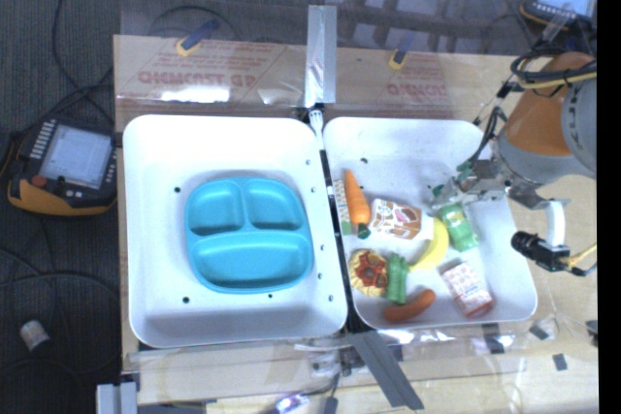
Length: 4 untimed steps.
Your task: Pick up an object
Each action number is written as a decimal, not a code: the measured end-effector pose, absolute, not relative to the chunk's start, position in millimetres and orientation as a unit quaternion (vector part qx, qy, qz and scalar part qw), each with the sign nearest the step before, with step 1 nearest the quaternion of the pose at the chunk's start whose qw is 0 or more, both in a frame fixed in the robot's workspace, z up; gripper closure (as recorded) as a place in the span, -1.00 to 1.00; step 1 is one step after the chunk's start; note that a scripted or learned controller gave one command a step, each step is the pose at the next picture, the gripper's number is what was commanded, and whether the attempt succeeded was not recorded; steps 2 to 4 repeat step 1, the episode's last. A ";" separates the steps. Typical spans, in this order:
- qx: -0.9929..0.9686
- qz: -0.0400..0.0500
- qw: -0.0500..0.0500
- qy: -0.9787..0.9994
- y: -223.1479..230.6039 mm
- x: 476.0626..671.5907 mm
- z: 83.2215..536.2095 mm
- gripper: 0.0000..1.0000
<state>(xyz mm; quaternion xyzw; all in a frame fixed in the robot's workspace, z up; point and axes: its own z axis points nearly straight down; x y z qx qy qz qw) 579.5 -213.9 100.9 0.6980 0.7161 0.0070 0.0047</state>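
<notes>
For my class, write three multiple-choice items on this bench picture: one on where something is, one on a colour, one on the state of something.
1. Where does the divided tray lie?
A. in the left bin
B. in the right bin
C. on the floor

2. What colour is that tray?
A. red
B. light blue
C. black

3. How does the toy carrot lie?
A. standing on the tray
B. hanging from the arm
C. flat on the right bin's floor, by its left wall

Answers:
1 A: the tray sits in the middle of the left bin.
2 B: its three compartments are all light blue.
3 C: the carrot lies lengthwise in the right bin, apart from the gripper, which is over the green item beside the banana.
</notes>
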 end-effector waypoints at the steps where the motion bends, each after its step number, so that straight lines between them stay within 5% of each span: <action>1: 0.743 -0.001 0.000 0.669 -179.5 548.4 214.4 1.00; 4: 0.743 -0.001 0.000 0.669 -179.5 548.4 214.4 1.00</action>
